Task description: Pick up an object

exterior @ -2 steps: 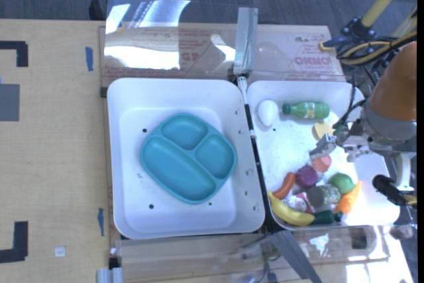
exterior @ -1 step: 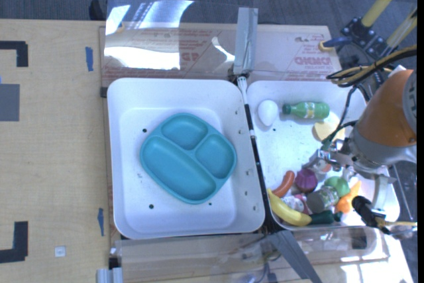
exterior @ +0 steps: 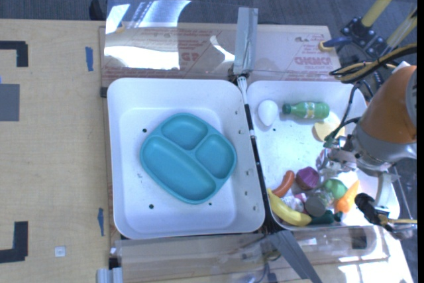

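Near: banana, carrot, green fruit, purple piece, sausage heaped in right bin front corner, touching. Judged light, rigid plastic toys, smooth, apt to slip; banana best taken across narrow middle, though bin wall close there. Gripper low over heap beside purple piece; opening cannot be told, nothing seen held. Farther: egg, green bottle apart near back wall, open floor between, easier approach. Left bin holds teal plate
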Action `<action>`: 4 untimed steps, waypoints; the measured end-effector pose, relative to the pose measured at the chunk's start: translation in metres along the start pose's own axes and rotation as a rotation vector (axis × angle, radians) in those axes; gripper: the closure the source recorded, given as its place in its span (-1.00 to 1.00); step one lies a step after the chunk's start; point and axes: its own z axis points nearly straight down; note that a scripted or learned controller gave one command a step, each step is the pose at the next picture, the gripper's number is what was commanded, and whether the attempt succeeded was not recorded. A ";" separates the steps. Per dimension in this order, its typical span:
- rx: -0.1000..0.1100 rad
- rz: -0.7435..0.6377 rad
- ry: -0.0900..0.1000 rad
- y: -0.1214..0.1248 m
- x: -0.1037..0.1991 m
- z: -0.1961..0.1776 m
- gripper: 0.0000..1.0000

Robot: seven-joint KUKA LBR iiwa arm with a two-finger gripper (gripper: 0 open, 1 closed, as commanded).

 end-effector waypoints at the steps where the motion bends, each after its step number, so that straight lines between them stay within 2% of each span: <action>1: 0.010 0.384 0.001 0.032 0.076 -0.090 1.00; 2: 0.019 0.562 -0.004 0.001 0.122 -0.085 1.00; 3: 0.017 0.282 0.000 -0.030 0.163 -0.099 1.00; 4: 0.011 0.232 0.001 -0.012 0.164 -0.135 1.00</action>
